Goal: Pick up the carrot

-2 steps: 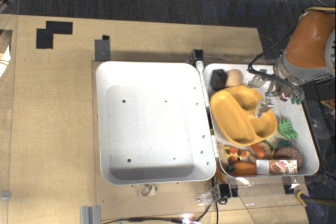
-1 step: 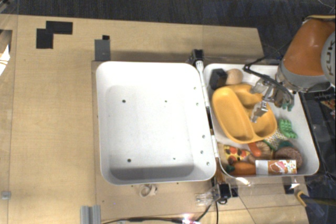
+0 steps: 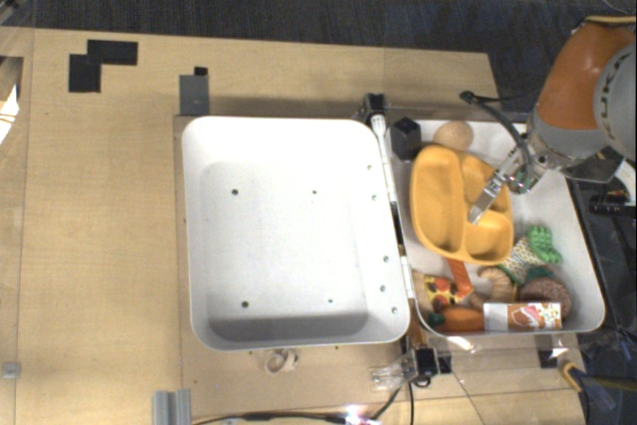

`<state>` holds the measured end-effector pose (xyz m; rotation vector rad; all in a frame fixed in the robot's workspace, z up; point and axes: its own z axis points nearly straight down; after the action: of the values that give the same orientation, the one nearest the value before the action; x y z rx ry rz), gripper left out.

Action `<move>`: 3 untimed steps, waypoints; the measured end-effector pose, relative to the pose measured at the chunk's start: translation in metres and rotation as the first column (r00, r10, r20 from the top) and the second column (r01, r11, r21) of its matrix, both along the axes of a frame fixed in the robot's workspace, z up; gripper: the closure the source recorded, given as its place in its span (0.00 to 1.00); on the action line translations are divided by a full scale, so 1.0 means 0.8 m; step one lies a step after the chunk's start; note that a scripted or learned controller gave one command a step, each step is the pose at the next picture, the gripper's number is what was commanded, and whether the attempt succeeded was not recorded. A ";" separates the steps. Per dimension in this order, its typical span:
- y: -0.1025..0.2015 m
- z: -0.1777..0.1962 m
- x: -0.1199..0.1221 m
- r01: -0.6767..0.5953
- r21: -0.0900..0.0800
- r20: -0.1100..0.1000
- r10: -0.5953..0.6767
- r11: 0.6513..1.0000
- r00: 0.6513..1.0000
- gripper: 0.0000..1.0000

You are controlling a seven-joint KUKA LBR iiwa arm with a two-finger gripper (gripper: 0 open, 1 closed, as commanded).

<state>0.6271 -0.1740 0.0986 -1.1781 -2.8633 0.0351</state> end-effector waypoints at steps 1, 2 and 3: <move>-0.003 0.013 -0.006 -0.001 -0.001 -0.022 0.001 1.000 1.000 1.00; -0.002 0.022 -0.008 -0.010 -0.002 -0.031 0.010 1.000 0.999 1.00; 0.000 0.032 -0.009 -0.017 -0.003 -0.035 0.017 1.000 0.999 1.00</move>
<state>0.6200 -0.1743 0.1239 -1.1421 -2.8439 0.0598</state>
